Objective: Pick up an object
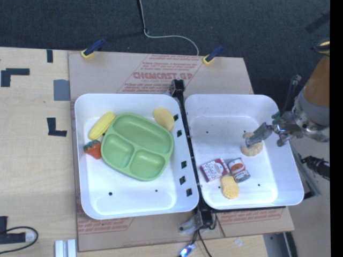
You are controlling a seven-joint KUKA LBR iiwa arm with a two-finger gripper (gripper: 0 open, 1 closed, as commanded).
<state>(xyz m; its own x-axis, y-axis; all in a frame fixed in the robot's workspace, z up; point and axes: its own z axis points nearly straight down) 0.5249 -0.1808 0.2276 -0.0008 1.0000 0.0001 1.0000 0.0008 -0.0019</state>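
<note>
In the right bin (268, 194), a tan round biscuit-like piece (252, 149) lies near the right wall. My gripper (266, 137) reaches in from the right, just above and to the right of it. It is open, with one long finger (259, 134) slanting down over the biscuit's upper edge and nothing held between the fingers. Lower in the same bin lie a red and white packet (213, 169), a small red can (238, 171) and a yellow lumpy piece (229, 187).
The left bin (128, 205) holds a green divided plate (138, 146), a yellow corn cob (102, 125), a yellow lemon-like piece (163, 118) and a red piece (92, 149). A black divider (185, 159) runs between the bins.
</note>
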